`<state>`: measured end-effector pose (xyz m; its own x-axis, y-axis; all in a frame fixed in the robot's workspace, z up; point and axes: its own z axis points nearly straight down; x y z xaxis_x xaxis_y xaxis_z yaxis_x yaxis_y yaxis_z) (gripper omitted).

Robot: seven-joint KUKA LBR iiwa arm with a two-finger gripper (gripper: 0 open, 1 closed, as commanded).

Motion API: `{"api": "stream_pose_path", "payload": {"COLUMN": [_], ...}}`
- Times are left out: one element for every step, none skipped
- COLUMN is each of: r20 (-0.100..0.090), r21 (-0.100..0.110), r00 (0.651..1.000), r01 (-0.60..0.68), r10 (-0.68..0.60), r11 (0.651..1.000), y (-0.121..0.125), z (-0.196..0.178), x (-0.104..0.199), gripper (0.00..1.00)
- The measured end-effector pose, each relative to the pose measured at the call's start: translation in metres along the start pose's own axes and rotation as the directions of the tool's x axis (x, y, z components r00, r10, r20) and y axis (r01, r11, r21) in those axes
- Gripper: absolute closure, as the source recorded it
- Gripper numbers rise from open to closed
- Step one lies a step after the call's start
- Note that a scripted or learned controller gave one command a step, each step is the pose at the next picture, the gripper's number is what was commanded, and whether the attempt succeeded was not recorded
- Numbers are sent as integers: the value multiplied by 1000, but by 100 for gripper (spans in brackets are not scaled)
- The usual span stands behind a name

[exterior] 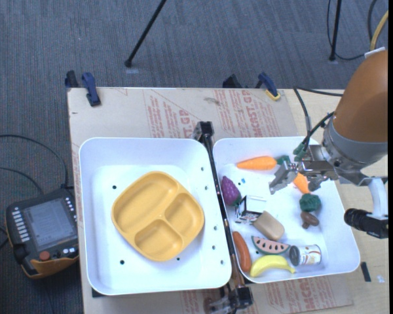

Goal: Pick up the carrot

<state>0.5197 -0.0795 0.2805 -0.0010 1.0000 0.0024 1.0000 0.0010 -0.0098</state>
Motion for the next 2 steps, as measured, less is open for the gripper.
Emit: {"api": "stream_pose_path", "payload": {"r20": [2,-2], "r21": [-5,18], "r00": [1000,989], "r01": [-22,-146], "r10": [22,146], "r11": [1000,989], "y": [60,84], "z": [-6,180], "x": [-48,-79], "gripper": [0,0]}}
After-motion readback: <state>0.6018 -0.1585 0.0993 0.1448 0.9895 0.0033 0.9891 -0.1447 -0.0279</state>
